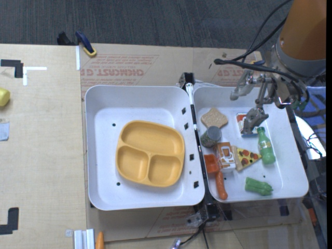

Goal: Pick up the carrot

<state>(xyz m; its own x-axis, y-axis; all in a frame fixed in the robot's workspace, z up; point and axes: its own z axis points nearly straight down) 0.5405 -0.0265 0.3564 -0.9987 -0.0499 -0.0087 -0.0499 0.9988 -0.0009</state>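
Two white bins on a bench, one with a plate, one with toy food.

The left bin (98, 139) holds a yellow divided plate (150, 153). The right bin (295, 185) holds a bread slice (214, 118), a grey can (211, 137), a small carton (226, 155), a pizza slice (246, 157), a green bottle (266, 147) and a green vegetable (258, 186). A yellow object (3, 97) lies far left on the bench.

orange carrot (221, 185) lying flat near right bin's front-left corner
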